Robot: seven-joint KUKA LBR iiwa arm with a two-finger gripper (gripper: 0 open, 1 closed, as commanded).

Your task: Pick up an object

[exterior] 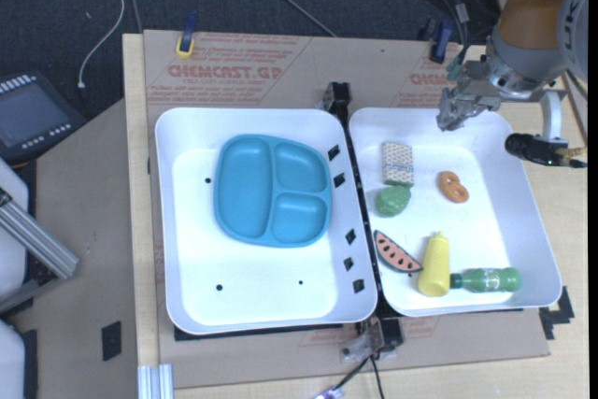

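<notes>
While the fingers hang over the right bin's far edge, I cannot tell whether they are parted or closed; nothing is visibly between them.
Nearest targets: pretzel, checkered block, green lump. Best approach, probably: descend straight over the isolated pretzel, away from walls. Bench board reads "CHEMCAST GP".
</notes>
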